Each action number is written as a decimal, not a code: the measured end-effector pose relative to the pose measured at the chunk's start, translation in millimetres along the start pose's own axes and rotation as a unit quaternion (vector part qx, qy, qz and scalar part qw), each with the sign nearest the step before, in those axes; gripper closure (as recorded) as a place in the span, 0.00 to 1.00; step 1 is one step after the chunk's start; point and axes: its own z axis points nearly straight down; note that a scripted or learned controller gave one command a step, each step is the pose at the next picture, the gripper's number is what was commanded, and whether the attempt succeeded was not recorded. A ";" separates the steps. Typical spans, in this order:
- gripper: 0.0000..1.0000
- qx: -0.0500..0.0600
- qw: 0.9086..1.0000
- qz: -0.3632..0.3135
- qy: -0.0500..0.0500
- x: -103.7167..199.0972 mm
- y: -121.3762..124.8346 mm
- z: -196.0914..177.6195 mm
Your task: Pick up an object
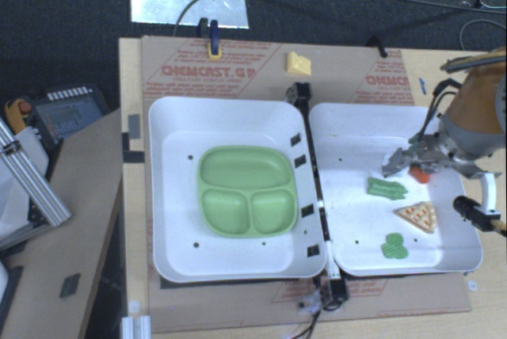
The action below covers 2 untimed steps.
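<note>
Arm (479, 104) comes in from the right, over the right bin (348, 131). Gripper (408, 163) sits low at the bin's upper right part, just above a green toy (386, 188). Something small and red (421, 176) shows right under the gripper, touching or nearly so; too blurred to say what it is or whether it's gripped. Whether the gripper is released or clenched can't be told from this angle.

Other items in the right bin: pizza slice (418, 215) to the lower right of the green toy, near but apart, and a 2nd green piece (394, 247) by the front wall.

Left bin (170, 171) holds a green tray (244, 191) w/ 3 compartments, roughly centred.

Yellow block (299, 63) lies on the cardboard (238, 68) behind the bins.
</note>
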 end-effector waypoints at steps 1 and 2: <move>1.00 0.005 1.000 0.000 0.002 1.0 -3.2 -3.8; 1.00 0.005 1.000 -0.001 0.002 -4.0 -2.1 -67.3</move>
